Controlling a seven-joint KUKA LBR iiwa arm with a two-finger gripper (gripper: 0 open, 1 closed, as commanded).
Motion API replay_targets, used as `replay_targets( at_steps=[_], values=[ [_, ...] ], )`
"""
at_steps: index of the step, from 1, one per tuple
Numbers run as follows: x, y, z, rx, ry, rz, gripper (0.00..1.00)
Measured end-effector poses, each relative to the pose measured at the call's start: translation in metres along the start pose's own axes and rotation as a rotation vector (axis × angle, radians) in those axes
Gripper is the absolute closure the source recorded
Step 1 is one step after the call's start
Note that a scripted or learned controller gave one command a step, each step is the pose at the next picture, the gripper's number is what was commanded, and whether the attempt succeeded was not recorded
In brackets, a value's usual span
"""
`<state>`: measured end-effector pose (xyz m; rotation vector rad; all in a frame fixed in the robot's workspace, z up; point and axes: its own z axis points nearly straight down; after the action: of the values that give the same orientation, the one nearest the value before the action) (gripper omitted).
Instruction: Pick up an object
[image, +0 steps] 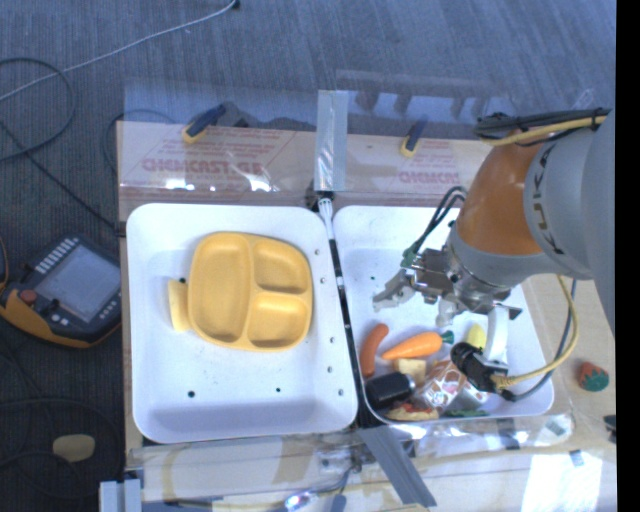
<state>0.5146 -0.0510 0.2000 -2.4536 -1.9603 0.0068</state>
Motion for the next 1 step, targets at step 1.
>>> replay_targets(
  at_steps=[1],
  values=[
    [-0.0842, -0.0091, 0.1107, -0.014, 0.002, -0.11, 0.0]
  ],
)
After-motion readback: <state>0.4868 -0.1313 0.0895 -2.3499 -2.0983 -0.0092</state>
